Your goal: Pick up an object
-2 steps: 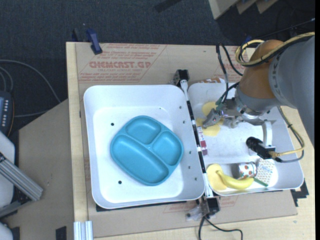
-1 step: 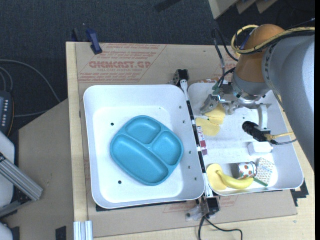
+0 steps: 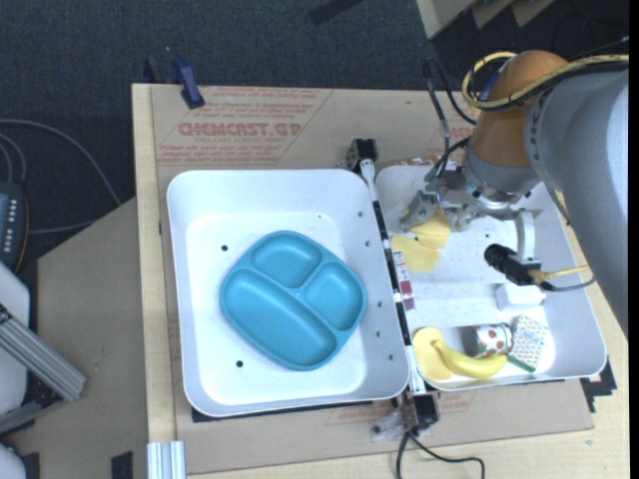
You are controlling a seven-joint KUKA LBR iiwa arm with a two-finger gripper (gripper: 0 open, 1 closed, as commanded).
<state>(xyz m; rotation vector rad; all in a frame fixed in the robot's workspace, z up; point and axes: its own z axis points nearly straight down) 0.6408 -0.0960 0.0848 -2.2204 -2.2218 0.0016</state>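
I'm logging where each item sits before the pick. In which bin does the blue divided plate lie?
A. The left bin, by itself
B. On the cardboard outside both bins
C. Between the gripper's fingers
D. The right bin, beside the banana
A: the blue divided plate lies flat on the floor of the left bin, while the banana is over in the right bin where the gripper is working.

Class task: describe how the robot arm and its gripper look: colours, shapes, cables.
The arm is a thick, rounded grey tube with an orange band above the wrist. Yellow and black cables loop around the band. The gripper is a small metallic assembly with thin wires.
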